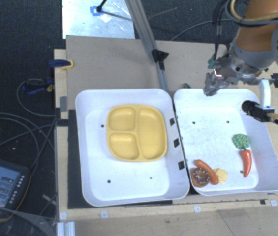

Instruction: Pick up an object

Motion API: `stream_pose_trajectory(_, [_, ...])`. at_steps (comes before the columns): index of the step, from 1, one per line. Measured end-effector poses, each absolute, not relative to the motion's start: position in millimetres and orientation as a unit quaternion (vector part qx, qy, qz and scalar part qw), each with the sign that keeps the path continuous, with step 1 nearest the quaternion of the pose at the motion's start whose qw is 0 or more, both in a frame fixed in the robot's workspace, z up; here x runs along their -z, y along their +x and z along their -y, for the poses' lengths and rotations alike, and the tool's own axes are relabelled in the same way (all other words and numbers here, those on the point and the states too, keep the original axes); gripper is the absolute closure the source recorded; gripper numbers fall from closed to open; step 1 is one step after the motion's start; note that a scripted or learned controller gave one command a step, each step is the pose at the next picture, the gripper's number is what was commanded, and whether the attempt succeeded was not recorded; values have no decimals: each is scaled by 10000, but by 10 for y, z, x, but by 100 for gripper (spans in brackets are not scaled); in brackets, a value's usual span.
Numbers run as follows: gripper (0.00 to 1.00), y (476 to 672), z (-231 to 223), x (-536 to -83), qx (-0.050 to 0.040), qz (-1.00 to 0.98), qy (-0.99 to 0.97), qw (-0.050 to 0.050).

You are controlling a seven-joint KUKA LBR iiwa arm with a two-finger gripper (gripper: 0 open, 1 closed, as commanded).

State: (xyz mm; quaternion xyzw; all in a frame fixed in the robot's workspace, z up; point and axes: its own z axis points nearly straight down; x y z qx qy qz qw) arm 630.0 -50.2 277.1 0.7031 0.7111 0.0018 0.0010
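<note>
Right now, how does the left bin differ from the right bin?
The left bin holds one yellow divided plate near its middle; the right bin holds several small toy foods along its near and right sides: a carrot, a green piece, a sausage. The gripper is at the right bin's far edge, away from the left bin. Both are shallow and white.

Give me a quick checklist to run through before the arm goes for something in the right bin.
1. Objects present in the right bin: ok. A carrot, broccoli, sausage, donut and a small yellow piece lie near its front.
2. Gripper above the right bin: ok, at the back edge, away from the objects.
3. Gripper free of any object: ok, nothing seen in it.
4. Finger opening: cannot tell.
5. Isolated target: ok for the carrot; not ok for sausage, donut and yellow piece, which are clustered and touching.
6. Yellow divided plate out of the way: ok, in the left bin.
</note>
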Motion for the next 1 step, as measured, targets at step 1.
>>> stream_pose_trajectory(1, [100,6305,35,-2628,-6,-7108,7034,-5])
